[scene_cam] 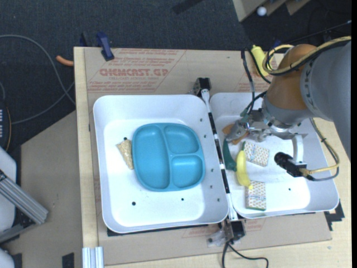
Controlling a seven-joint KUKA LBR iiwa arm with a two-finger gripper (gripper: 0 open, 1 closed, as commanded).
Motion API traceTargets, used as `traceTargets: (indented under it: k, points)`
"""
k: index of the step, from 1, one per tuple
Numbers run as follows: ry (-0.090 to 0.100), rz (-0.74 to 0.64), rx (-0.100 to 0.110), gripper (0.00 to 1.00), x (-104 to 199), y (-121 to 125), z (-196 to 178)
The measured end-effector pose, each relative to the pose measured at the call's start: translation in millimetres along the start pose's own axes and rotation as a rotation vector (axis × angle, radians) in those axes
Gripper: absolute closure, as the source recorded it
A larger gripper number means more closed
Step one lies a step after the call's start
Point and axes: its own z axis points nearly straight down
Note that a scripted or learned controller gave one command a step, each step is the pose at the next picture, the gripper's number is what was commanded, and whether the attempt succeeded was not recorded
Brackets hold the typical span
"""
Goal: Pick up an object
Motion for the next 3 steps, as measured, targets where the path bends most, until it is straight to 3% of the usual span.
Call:
traceTargets:
  k: [1, 2, 3]
  points:
    - [0.000, 0.001, 0.003, 0.00, 3, -74, 0]
    - [0.001, 0.001, 0.001, 1.00, 3, -73, -9]
    - [0.001, -0.002, 0.001, 1.00, 75, -32, -100]
